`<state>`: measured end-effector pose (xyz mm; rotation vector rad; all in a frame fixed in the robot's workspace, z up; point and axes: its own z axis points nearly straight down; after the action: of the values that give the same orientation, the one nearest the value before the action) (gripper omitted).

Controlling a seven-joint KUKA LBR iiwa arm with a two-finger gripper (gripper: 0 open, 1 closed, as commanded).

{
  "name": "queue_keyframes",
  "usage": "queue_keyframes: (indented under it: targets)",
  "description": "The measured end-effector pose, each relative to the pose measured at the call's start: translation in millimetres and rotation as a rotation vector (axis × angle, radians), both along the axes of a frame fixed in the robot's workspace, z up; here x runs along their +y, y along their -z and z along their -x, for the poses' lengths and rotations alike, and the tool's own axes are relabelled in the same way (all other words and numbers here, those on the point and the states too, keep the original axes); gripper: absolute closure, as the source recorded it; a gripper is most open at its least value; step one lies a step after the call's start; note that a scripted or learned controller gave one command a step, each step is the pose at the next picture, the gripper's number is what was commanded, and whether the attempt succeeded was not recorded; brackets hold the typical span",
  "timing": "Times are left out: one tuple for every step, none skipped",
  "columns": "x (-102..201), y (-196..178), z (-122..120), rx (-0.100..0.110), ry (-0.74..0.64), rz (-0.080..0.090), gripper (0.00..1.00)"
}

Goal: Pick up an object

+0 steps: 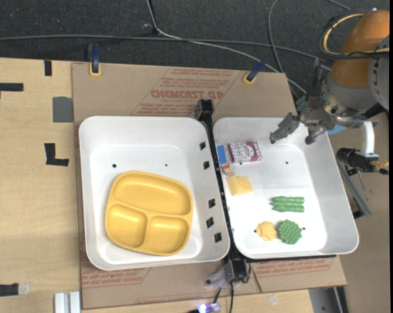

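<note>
The tool (296, 132), fingers spread and holding nothing, hangs over the right bin's (337, 194) far edge. Just nearer lies the pink carton (243, 152). Approach stage, I judge: next, centre above the carton and descend.

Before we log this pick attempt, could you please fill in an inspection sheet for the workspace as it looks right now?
Surface: two shallow white bins, left bin and right bin, on a cardboard sheet over a wooden bench.
Job's things: in the right bin, a small pink-and-white packet, a yellow block, green pea pods, a small yellow piece and a green round piece.
Clutter: a yellow divided tray in the left bin.
Grippers: gripper open, above the right bin's far edge, holding nothing.
Cables: black cables across the dark mat behind.
Surroundings: clamps on the cardboard's far edge; black tape marks on the bench.
</note>
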<state>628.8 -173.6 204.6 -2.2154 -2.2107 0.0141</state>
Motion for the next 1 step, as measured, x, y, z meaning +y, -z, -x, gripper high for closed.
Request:
queue_keyframes:
  targets:
    - [0.4,-8.2,-3.1,-0.014,-0.003,0.002,0.00]
